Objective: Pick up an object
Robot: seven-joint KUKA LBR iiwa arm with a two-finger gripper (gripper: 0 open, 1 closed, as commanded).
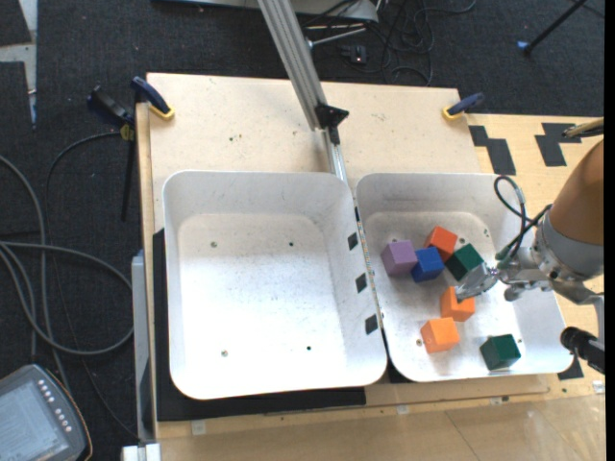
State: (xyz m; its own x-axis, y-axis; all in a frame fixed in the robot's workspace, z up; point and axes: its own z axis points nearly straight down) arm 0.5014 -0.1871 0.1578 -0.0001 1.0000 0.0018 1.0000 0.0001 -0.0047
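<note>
Orange block (457, 304): right bin (404, 195), just below green block (468, 260).
Gripper (468, 287): directly over that orange block.
Fingers: state cannot be told.
Purple block (400, 255): left of green block.

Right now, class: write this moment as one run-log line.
arm: reaching into right bin | gripper: above an orange block, beside a green block | hold: not visible | left bin: no blocks

Contents: three orange blocks (441, 334), two green blocks (500, 351), one blue block (428, 265), one purple block (400, 255); two white bins (192, 200).
</note>
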